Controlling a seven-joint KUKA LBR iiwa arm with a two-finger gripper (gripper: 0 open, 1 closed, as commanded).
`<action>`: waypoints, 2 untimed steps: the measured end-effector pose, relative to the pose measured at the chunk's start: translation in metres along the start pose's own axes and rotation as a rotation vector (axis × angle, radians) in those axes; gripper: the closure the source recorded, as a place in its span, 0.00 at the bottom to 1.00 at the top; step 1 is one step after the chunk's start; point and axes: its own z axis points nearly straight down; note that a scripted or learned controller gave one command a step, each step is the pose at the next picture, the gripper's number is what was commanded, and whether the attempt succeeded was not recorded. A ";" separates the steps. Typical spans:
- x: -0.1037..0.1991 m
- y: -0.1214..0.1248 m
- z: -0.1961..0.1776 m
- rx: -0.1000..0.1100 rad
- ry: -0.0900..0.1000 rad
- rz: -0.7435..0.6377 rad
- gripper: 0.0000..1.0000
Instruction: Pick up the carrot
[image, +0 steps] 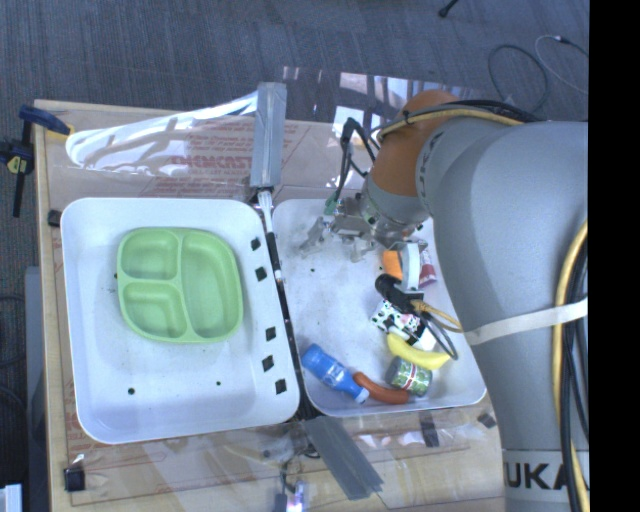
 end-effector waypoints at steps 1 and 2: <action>-0.017 -0.026 0.000 -0.001 -0.001 0.006 0.00; -0.031 -0.067 0.000 -0.002 -0.001 -0.036 0.00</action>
